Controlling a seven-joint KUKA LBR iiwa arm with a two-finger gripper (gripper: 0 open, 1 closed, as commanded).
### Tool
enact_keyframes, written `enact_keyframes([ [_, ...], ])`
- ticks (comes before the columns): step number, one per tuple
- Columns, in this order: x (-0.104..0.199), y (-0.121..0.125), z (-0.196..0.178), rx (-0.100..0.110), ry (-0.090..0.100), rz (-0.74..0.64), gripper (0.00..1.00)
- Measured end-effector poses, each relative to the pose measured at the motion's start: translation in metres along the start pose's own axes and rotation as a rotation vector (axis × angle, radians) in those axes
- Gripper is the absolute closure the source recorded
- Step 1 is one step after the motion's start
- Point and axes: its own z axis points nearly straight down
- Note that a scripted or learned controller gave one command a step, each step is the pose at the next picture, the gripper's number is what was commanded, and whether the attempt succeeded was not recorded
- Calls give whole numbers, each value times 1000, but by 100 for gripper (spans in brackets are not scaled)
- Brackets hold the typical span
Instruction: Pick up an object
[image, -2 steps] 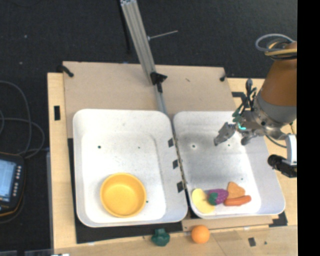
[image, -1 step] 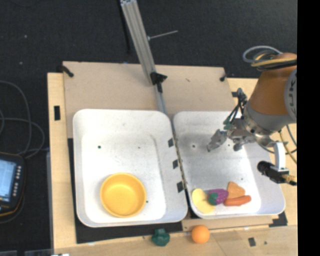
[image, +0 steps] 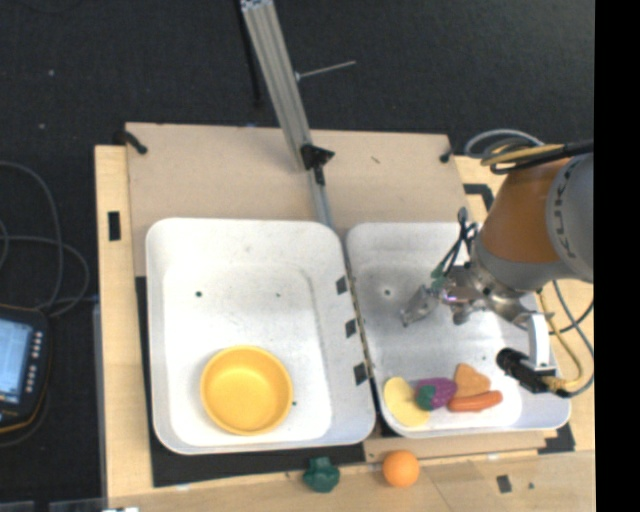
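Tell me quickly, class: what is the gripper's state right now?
Gripper: open, holding nothing, above the right bin, apart from the toy food cluster at the bin's near edge.

I have a single camera, fixed high above the bench (image: 250, 175) and tipped to look down at a slant. It sits far enough back to take in both bins whole: the left bin (image: 175, 250) fills the centre-left of my frame, the right bin (image: 400, 245) the centre-right. Dark floor (image: 100, 70) runs across the top and down the left side. A metal pole (image: 283, 85) slants from the top centre towards the gap between the bins. The arm (image: 530, 215) enters at the right, middle height. A handheld screen (image: 18, 365) sits at the lower left edge.
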Motion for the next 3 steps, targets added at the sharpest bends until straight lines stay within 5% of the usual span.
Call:
enact_keyframes([
  [1, -1, 1, 50, -6, 0, 1, 0],
  [2, -1, 1, 39, -9, 1, 5, 100],
  [3, -9, 2, -6, -11, -1, 4, 100],
])
